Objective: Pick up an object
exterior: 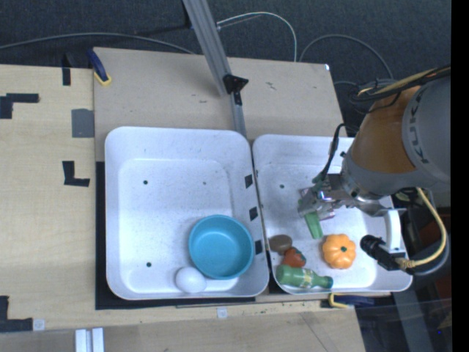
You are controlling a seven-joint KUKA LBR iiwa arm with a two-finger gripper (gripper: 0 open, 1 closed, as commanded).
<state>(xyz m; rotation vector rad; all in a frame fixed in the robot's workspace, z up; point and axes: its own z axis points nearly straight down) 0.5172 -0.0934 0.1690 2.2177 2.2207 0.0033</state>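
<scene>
Grey metal and an orange band mark the arm reaching in from the right of the camera view, its gripper [316,202] lowered over the right bin [293,156]. Whether the jaws are spread or pressed together cannot be told from here; they are small and blurred against the white floor. A green stick-like object [314,225] lies directly below the jaws, its upper end meeting them, but it is unclear whether it is actually pinched. Just to the lower right of the jaws sits a small orange pumpkin [338,250]. Below and slightly left of the jaws rest a brown rounded piece [280,243] and a red piece [294,257], close together. Further below, along the bin's near wall, lies a green bottle-shaped toy [303,277] on its side.

Well to the left of the jaws, in the left bin [146,152], a blue bowl [220,246] stands upright, and a white ball [190,279] touches its lower left rim.

Above and left of the jaws, a grey pole [209,35] slants across the bench.
</scene>
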